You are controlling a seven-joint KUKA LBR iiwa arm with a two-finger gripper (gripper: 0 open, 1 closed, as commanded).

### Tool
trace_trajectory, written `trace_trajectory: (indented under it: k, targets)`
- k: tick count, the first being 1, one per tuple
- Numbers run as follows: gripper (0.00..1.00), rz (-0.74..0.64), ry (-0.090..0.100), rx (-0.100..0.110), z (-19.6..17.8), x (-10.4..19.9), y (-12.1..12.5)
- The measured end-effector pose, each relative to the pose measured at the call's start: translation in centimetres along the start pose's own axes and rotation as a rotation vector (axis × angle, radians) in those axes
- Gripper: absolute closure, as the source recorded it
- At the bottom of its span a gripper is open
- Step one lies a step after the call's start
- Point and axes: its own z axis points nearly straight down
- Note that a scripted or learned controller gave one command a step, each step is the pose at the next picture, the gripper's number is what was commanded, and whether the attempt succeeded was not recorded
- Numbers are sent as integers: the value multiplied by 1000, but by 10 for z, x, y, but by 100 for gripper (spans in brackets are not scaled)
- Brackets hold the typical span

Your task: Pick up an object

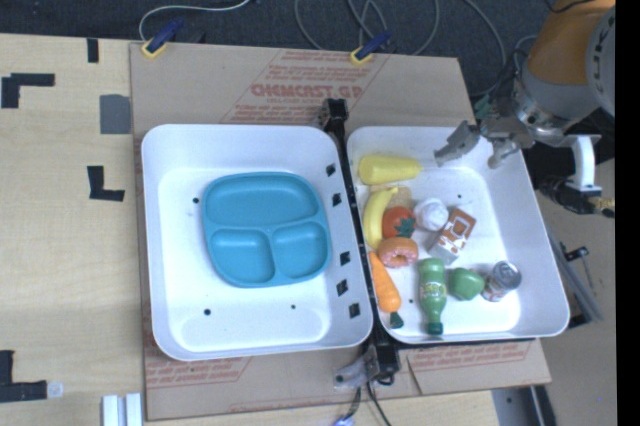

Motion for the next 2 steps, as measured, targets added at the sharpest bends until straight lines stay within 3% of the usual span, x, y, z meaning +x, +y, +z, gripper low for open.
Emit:
trace_trajectory:
  k: [1, 2]
  targets:
    - [0, 1, -4, -21, 96, 46, 40]
    - [0, 1, -1, -1, 111, 59, 37]
